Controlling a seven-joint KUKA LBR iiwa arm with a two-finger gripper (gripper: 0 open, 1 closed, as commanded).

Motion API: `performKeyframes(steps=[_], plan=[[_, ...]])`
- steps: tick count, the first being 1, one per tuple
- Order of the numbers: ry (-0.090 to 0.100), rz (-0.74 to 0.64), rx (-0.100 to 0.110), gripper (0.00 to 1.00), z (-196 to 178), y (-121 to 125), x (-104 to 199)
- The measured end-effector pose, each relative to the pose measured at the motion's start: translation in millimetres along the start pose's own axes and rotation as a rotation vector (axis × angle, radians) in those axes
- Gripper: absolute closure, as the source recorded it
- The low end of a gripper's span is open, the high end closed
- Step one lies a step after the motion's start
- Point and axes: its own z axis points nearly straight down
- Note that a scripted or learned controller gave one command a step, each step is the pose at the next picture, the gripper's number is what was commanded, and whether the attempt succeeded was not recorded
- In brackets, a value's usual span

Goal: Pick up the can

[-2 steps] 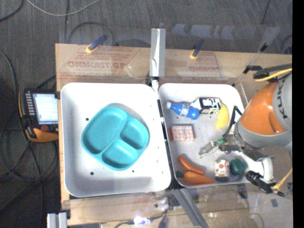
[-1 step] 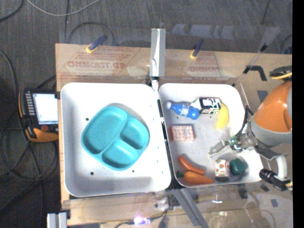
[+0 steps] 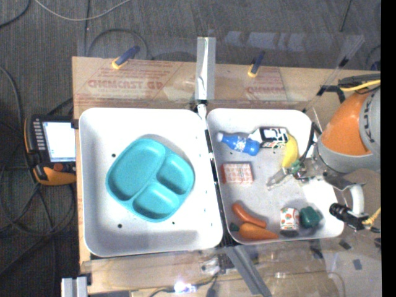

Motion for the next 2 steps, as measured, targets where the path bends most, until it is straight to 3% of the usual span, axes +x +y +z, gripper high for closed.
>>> performKeyframes(steps=[1, 2], plan=[[-0.006, 0.009, -0.006, 0.0, -1.4, -37.4, 26.1], [-0.004, 0.104, -0.002, 0.0, 0.3, 35.5, 44.6]])
